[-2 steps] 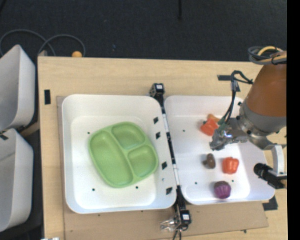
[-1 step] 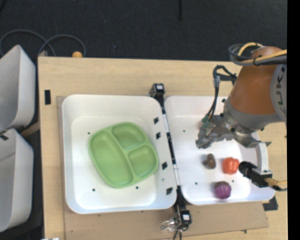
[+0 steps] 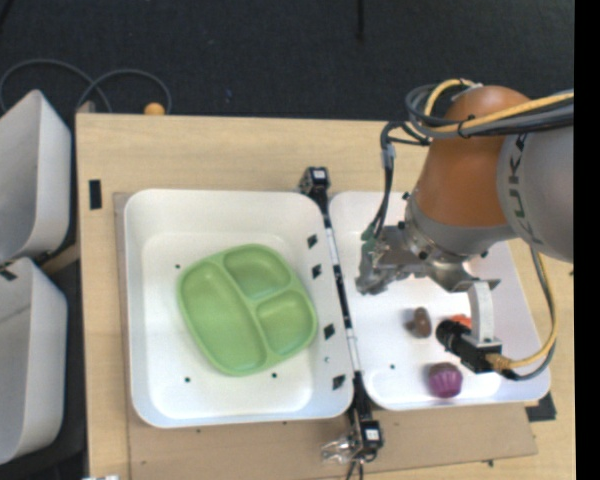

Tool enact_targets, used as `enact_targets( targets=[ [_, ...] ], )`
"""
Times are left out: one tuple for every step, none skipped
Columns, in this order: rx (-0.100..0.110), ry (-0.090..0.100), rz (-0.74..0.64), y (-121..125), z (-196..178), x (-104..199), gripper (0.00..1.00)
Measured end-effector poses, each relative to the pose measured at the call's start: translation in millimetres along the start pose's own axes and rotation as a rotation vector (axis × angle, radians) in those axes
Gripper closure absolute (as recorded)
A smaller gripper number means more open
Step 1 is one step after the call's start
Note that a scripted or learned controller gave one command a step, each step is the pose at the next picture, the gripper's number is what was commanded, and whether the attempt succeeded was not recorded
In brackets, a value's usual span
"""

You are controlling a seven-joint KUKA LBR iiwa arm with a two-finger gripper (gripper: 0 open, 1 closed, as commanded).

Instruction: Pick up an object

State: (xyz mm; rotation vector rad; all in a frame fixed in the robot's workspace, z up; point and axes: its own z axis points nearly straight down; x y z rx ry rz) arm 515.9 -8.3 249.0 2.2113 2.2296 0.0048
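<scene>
In the right bin [image 3: 400,383] lie a small brown object [image 3: 419,320], a purple round object [image 3: 444,379] near the front edge, and a bit of orange [image 3: 458,321] beside a black part. My gripper [image 3: 373,273] hangs low over the left part of the right bin, close to the divider, left of the brown object. Its fingers are dark and seen from above, with nothing visible between them. The grey arm with its orange band [image 3: 470,158] covers the back of the right bin.
The left bin [image 3: 150,228] holds a green divided plate [image 3: 246,308]. A row of black clips [image 3: 332,298] runs along the seam between the bins. White containers [image 3: 20,188] stand off the bench at the left.
</scene>
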Motion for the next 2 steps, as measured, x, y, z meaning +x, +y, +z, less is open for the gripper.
enact_targets(
  targets=[
    [0.003, 0.000, 0.000, -17, 1, 57, 1.00],
    [0.004, -0.001, 0.003, -22, 11, 90, 1.00]
  ],
)
